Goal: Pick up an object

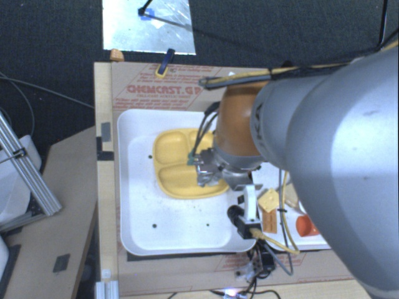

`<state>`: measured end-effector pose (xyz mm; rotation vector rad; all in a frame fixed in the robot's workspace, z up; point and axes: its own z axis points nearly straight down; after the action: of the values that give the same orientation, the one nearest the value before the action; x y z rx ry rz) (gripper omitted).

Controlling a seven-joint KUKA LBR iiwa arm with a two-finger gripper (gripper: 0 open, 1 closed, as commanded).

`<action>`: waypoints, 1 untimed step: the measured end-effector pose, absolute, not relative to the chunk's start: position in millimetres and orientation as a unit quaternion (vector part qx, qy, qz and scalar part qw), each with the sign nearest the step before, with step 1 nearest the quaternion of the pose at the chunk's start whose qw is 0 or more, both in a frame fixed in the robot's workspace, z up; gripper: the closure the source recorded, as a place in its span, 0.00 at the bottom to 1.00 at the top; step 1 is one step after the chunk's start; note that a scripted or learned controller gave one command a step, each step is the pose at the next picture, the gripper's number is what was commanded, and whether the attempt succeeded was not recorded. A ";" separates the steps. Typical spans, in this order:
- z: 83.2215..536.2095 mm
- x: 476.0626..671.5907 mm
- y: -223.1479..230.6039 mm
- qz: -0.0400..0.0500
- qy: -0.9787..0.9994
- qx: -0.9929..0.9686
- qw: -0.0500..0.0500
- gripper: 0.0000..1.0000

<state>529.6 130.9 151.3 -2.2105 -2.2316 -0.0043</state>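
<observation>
A yellow divided plate (177,164) lies in the left white bin (140,229), towards its back right. My gripper (206,174) hangs low over the plate's right edge, below the orange band of the wrist. The wrist hides whatever is directly beneath it, and whether the gripper touches the plate I cannot tell. Nothing can be seen held in it.
The right bin (312,245) holds a pale yellow block (269,199), a brown block (269,220) and an orange object (305,225), mostly hidden by the arm. Brown cardboard (156,89) lies behind the bins, with a silver sheet (146,17) beyond.
</observation>
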 end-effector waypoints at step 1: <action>214.3 501.5 231.7 -0.004 -0.713 -0.702 0.001 1.00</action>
<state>501.5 231.7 214.3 -2.2028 -2.2372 -0.0132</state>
